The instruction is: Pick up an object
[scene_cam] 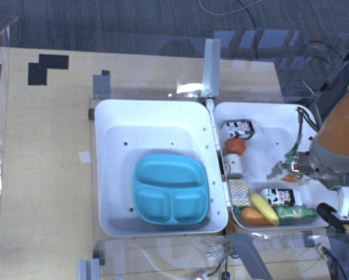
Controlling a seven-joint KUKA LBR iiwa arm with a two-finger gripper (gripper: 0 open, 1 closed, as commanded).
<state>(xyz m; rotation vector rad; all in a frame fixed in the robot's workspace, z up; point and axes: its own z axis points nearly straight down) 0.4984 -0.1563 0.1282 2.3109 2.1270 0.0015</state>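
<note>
My gripper (285, 171) hangs low over the right bin (262, 112), in its right-hand middle part, at the end of the grey arm with the orange band (342, 127). Just below and in front of it lies a black-and-white carton (278, 196). A small orange-red bit shows under the gripper's tip; what it is I cannot tell. Along the bin's front lie a yellow banana (264, 207), an orange item (253, 216) and a green bottle (294, 214). Down the bin's left side sit another black-and-white carton (238, 128), a red item (234, 146), a small jar (233, 165) and a patterned box (239, 192).
The left bin (113, 156) holds a blue divided plate (170, 188). A metal post (211, 69) stands at the back where the two bins meet. Cables run along the arm on the right and across the floor behind the bench.
</note>
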